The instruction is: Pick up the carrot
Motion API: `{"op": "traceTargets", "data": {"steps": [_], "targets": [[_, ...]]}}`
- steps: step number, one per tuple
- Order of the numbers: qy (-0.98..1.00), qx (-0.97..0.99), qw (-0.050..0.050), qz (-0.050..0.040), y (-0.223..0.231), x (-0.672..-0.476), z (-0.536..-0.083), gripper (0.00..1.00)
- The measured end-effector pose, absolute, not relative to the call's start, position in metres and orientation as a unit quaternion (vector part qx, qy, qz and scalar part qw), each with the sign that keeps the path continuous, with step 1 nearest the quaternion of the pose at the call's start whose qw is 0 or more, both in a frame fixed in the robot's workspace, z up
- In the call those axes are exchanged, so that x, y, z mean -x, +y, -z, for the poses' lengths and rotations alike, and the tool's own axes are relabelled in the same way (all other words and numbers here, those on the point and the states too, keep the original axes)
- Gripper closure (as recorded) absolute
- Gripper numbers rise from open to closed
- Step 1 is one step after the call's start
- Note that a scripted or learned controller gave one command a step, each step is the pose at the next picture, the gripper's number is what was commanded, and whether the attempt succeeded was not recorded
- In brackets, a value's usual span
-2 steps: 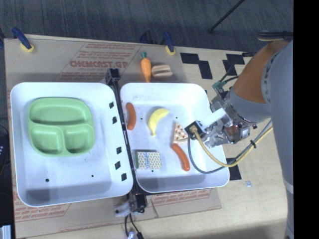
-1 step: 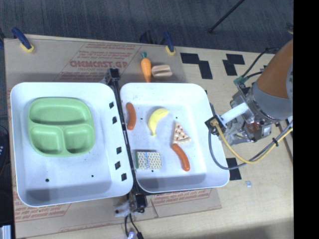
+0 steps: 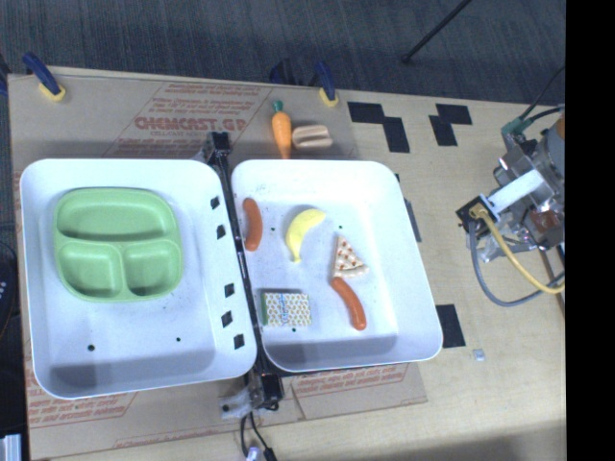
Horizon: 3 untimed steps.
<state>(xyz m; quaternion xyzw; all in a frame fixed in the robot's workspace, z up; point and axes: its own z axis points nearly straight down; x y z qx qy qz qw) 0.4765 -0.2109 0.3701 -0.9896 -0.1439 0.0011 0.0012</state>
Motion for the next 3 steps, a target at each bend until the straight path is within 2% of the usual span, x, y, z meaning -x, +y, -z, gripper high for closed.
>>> {"op": "traceTargets", "data": {"steps": [1,2,3], "targets": [[-0.195,0.981,0.002,-0.0025,-0.16,-0.476,-0.253,1.0],[-0.345,0.939,0.001,-0.0011,-0.145,-0.477,-0.331,1.0],[-0.156,0.988,0.002,-0.0031,-0.076,-0.475,-0.191,1.0]]}}
